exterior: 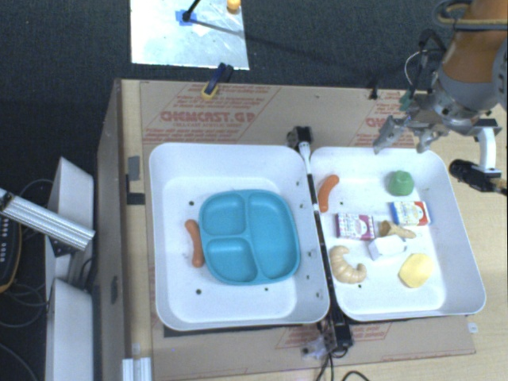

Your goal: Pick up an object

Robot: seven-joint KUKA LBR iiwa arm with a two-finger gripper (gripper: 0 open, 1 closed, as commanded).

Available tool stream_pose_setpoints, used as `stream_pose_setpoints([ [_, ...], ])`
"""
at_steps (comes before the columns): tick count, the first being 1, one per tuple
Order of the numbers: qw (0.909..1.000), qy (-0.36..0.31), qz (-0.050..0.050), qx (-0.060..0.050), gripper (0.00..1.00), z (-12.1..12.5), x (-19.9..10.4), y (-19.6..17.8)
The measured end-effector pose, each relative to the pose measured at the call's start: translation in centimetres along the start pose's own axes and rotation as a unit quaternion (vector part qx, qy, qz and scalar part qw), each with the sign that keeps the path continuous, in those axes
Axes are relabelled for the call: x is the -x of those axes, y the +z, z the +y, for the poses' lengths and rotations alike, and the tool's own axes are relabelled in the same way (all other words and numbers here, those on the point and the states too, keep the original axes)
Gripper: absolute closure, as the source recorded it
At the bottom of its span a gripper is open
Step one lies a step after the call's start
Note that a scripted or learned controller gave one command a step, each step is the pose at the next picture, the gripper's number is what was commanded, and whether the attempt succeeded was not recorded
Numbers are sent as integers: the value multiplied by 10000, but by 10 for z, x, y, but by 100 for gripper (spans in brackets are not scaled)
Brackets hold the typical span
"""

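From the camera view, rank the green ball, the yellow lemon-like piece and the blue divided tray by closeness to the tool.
1. green ball, right bin's far corner, just below the tool.
2. yellow lemon-like piece, right bin's near side.
3. blue divided tray, in the left bin.

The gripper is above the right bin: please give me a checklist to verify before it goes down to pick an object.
1. Gripper carries nothing between its fingers, which stand apart: ok.
2. Gripper over a target: not ok; it hangs at the right bin's far rim.
3. Green object, nearest, lies apart from its neighbours: ok.
4. White block free to grasp: not ok; things crowd it.
5. Yellow object lies free: ok.
6. Height above the bin: cannot tell.
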State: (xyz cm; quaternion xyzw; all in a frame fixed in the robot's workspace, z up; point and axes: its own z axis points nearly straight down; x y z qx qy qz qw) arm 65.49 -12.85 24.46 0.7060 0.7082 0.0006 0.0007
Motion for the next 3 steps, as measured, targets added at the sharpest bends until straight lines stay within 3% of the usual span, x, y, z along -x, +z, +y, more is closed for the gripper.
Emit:
stream_pose_setpoints([
  [1,10000,9,-7,-6,0,-6,52,53],
  [2,10000,4,3,-13,0,0,56,151],
  [3,10000,-5,-6,17,100,2,57,138],
])
